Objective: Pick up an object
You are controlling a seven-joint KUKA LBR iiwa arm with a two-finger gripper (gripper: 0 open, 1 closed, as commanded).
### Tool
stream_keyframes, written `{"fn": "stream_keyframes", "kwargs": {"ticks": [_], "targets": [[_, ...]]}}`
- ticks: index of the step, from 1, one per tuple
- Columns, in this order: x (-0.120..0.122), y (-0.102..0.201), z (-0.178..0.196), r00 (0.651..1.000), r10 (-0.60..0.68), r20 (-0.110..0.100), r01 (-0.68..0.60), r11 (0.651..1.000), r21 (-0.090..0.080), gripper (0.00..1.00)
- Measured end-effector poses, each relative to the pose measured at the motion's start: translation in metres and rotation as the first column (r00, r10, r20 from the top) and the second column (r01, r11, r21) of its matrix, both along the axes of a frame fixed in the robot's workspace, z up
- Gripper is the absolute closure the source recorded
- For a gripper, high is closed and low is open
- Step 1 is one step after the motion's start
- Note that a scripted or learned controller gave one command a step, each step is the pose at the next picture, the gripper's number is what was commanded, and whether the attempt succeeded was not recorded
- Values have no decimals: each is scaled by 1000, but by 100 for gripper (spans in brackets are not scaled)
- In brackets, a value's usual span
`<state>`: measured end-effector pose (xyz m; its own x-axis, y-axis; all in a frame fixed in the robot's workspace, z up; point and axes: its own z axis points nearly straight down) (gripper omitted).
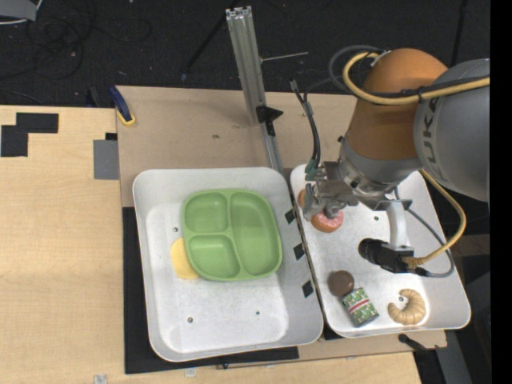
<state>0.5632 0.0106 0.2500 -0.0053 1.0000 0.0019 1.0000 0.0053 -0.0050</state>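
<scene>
plate in left bin; croissant in right bin

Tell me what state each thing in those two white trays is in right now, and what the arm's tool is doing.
Green plate: right way up in the left tray, its sections hold nothing.
Yellow piece: flat, partly tucked under the plate.
Pink donut: flat in the right tray, directly under the tool.
Brown ball: lying loose.
Green packet: lying flat.
Croissant: lying loose near the corner.
Tool: low over the donut.
</scene>
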Motion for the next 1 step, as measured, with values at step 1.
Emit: {"fn": "stream_keyframes", "kwargs": {"ticks": [1], "targets": [[-8,52,-19,1000,0,-1,0,1000,0,100]]}}
